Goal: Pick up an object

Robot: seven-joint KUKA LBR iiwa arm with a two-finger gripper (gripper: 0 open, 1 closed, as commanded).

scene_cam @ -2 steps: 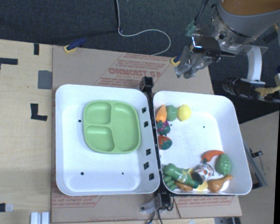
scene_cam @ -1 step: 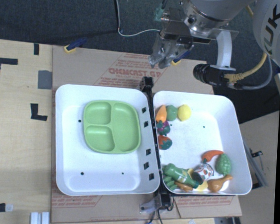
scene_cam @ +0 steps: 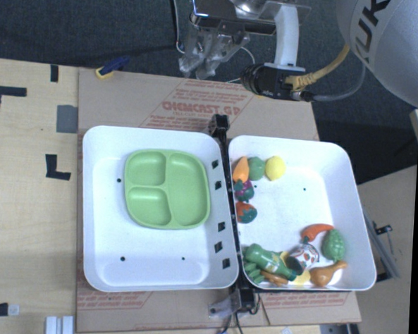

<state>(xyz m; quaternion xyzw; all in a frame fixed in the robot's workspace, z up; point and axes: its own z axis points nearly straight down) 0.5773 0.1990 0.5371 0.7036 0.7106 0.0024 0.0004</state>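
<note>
Hanging high beyond the far edge of the surface, above the dark floor and clear of both bins: the pincer (scene_cam: 201, 56), its tips a pale blur, so impossible to tell whether apart or together, and carrying nothing visible.

Sitting in the left bin (scene_cam: 98, 255), toward its far half: a green divided plate (scene_cam: 167, 188), lying flat.

Crowding the right bin (scene_cam: 348, 199) in two clusters. Lining the near-left wall by the divider: an orange carrot (scene_cam: 241, 168), touching a green-and-purple piece (scene_cam: 246, 190), with a yellow lemon (scene_cam: 274, 167) just beside them and an orange-and-green piece (scene_cam: 246, 213) a little nearer the front. Piling into the front right corner: a green vegetable (scene_cam: 334, 244), a red pepper (scene_cam: 317, 231), a red-and-white item (scene_cam: 304, 257), an orange pear-shaped toy (scene_cam: 324, 273), and a green leafy toy (scene_cam: 261, 258) lying along the front wall, all touching or overlapping.

Resting under both bins: a cardboard sheet (scene_cam: 198, 106) with red lettering. Lying near the far left corner of that sheet: a small yellow-and-blue object (scene_cam: 113, 66).
</note>
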